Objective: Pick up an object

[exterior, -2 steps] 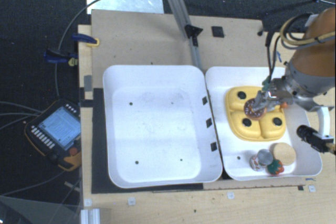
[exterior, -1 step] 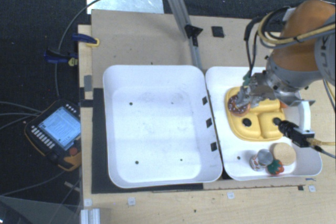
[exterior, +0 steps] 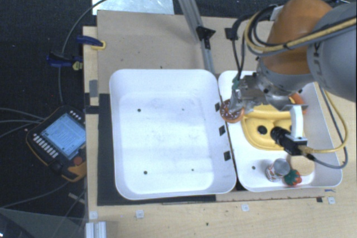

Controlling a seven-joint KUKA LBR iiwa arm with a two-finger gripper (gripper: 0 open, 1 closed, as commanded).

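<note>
Gripper (exterior: 233, 104) over right bin (exterior: 329, 175) — brown obj (exterior: 230, 114) below.

Around the bins
A teach pendant (exterior: 58, 142) lies at lower left beside the worktop (exterior: 150, 44); blue clamps (exterior: 89, 42) grip its upper-left edge.

The flat tan wooden surface (exterior: 150, 42) holds two shallow white plastic bins side by side. The big left bin (exterior: 164, 78) sits beside the right bin (exterior: 326, 178), their edges touching. A black mat (exterior: 104, 175) lies under them.
</note>
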